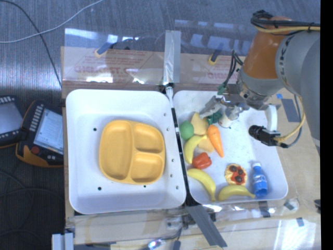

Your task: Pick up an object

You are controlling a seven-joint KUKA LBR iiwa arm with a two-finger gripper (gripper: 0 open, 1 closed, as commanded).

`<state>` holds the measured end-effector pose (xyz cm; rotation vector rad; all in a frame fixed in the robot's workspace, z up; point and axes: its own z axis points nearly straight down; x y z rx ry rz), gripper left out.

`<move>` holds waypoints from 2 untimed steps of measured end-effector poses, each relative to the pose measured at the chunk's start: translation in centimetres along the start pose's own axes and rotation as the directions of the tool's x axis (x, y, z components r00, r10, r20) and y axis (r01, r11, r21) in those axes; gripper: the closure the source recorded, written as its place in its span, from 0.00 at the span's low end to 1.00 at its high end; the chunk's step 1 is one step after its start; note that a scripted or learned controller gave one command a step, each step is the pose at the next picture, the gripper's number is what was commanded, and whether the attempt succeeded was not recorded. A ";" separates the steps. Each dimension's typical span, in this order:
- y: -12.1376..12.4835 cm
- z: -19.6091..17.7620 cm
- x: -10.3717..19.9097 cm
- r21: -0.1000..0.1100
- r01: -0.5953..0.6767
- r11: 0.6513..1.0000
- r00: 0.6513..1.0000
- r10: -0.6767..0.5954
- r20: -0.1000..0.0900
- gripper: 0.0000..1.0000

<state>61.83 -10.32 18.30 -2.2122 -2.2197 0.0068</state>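
nothing is lifted yet. the gripper hangs low over the back of the right bin, just above the carrot and yellow toy fruit; whether it is clamped, i cannot tell. grasping and lifting remain.

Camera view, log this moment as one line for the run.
phase: reach | claw: over right bin, far end, above toy food | carrot: just below it | holding: nothing seen | left bin: yellow tray
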 end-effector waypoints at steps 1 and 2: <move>-2.8 9.2 -2.5 -0.007 0.046 0.999 0.999 -0.046 0.001 0.00; -2.8 8.6 -2.6 -0.001 0.045 0.999 0.999 -0.045 -0.004 1.00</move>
